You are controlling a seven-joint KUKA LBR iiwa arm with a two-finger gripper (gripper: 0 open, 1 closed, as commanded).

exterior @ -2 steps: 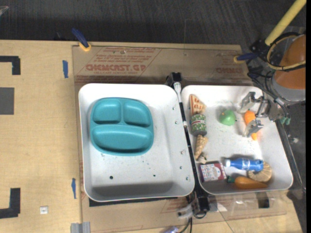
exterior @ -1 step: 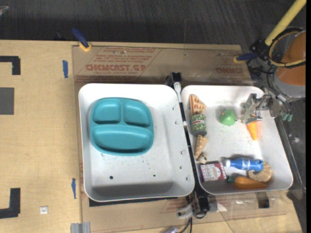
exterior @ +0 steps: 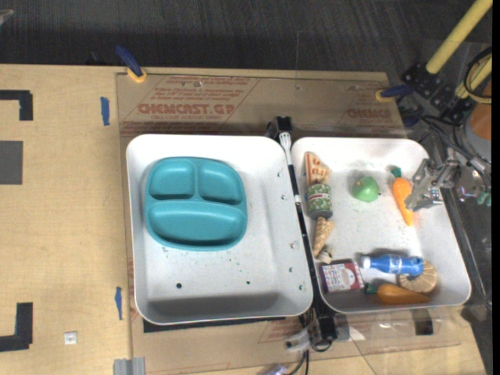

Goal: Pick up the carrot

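Camera view looks down on two white bins side by side. The left bin (exterior: 156,287) — far to the left of the gripper — bears a teal divided plate (exterior: 196,203). The right bin (exterior: 367,233) lies under the gripper and holds the smaller things. Below and left of the gripper lies a blue and white bottle (exterior: 397,266) on its side, with a small dark red packet (exterior: 341,276) just left of it and an orange-brown piece (exterior: 400,292) just below. Well to the left, near the bin's left wall, lies a green can (exterior: 319,200). The gripper (exterior: 426,190) hovers at the bin's right side; whether its fingers are spread or closed cannot be told. The carrot (exterior: 402,198) lies just left of it — apparently touching or nearly so. Further left sits a small green ball-like thing (exterior: 365,188).
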